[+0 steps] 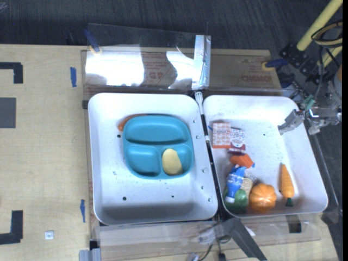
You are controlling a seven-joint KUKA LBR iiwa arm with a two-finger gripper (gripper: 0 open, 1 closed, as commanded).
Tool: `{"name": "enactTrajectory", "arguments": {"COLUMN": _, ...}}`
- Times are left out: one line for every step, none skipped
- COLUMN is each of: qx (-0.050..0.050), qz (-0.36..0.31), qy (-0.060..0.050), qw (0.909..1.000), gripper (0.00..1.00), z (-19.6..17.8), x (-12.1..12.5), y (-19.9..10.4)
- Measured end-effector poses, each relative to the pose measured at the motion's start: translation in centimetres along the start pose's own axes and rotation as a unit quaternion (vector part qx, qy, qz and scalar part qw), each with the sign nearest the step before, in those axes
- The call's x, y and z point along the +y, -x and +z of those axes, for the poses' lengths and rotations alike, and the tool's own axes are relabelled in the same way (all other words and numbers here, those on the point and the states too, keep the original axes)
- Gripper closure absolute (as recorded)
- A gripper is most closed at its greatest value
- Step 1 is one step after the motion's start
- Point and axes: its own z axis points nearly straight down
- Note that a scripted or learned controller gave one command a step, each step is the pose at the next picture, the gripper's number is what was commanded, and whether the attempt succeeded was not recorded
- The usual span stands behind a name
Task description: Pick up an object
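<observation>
Two shallow white plastic bins sit side by side on a pale wooden tabletop (43, 173), seen from above at a slant. At the right bin's (304, 145) upper right rim, the robot's tool (296, 121) hangs over the edge, a grey metal finger (288, 124) pointing down and left toward the bin floor. Nothing lies between its fingers, and it touches none of the objects; whether it is spread or closed cannot be told from this angle.

Candidates for picking cluster in the right bin's lower half. A small red-and-white printed packet (227, 135) lies flat near the dividing wall. Below it sits a small orange toy piece (241, 160), then a blue-and-white bottle (235, 181) tilted against a green round toy (237, 200). Just beside these rests an orange toy pumpkin (262, 197), and near it, apart from the pile, an orange toy carrot (286, 182) lies lengthwise along the right wall.

The left bin (109, 189) holds a blue divided plastic tray (147, 145), with a yellow egg-shaped toy (172, 161) resting in its lower right compartment. An orange edge (124, 124) peeks from under the tray's upper left corner. A clear plastic panel (141, 64) stands behind both bins.
</observation>
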Motion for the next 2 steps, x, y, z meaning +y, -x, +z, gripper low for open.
{"name": "enactTrajectory", "arguments": {"qx": 0.000, "qz": -0.001, "qy": 0.002, "qw": 1.0000, "gripper": 1.00, "z": -1.07, "x": 0.11, "y": -0.03}}
{"name": "enactTrajectory", "arguments": {"qx": 0.000, "qz": -0.001, "qy": 0.001, "qw": 1.0000, "gripper": 0.00, "z": -1.02, "x": 0.10, "y": -0.03}}
